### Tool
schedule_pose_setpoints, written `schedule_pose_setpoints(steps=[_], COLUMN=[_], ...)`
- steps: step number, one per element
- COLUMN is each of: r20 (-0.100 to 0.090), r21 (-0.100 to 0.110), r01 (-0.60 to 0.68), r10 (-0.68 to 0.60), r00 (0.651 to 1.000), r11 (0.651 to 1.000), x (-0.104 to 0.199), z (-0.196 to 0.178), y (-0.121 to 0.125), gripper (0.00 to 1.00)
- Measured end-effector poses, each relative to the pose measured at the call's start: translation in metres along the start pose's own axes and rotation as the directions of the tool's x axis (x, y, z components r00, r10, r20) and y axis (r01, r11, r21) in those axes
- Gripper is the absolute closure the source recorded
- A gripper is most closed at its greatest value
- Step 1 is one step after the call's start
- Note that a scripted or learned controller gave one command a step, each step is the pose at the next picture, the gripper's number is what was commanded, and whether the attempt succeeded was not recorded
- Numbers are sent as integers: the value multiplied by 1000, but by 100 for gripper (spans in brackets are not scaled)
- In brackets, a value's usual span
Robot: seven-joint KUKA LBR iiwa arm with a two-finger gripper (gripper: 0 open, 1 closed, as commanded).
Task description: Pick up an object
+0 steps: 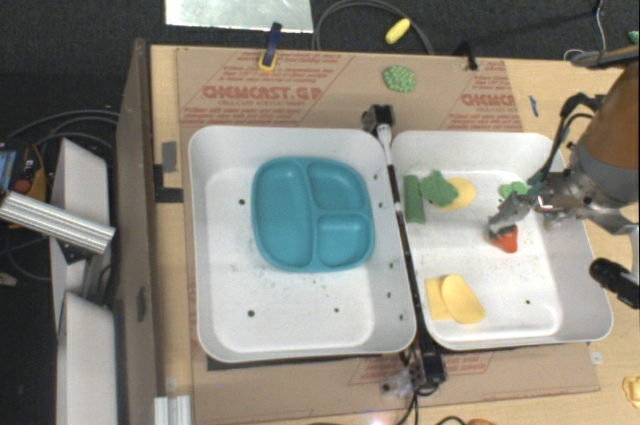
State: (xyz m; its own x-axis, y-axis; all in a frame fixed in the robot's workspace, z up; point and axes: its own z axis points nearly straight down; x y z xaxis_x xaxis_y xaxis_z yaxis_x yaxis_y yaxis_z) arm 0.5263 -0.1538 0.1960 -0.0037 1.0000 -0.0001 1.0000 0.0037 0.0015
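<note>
Small red toy (pixel 507 240) in the right bin (pixel 580 313), just under the pincer (pixel 503 218). Looks light, hard and a bit slippery; best pinched across its middle. Cannot tell how wide the pincer is

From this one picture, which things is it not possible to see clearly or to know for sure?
- Camera view: the gripper is small and blurred; open or shut cannot be told.
- The red-orange object lies right under the gripper, partly covered; whether it is gripped is unclear.
- The small green object is partly hidden by the wrist.
- The arm is cut off by the right edge.
- The yellow piece lies partly under the green leafy toy.
</note>
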Motion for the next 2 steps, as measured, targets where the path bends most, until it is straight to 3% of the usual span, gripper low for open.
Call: schedule_pose_setpoints(steps=[1,2], r20=[2,-3], r21=[-2,5], r01=[-3,-3], r10=[3,3], r00=[1000,1000], r11=[1000,1000], x=[-44,-9], z=[93,113], y=[44,4], gripper=[0,0])
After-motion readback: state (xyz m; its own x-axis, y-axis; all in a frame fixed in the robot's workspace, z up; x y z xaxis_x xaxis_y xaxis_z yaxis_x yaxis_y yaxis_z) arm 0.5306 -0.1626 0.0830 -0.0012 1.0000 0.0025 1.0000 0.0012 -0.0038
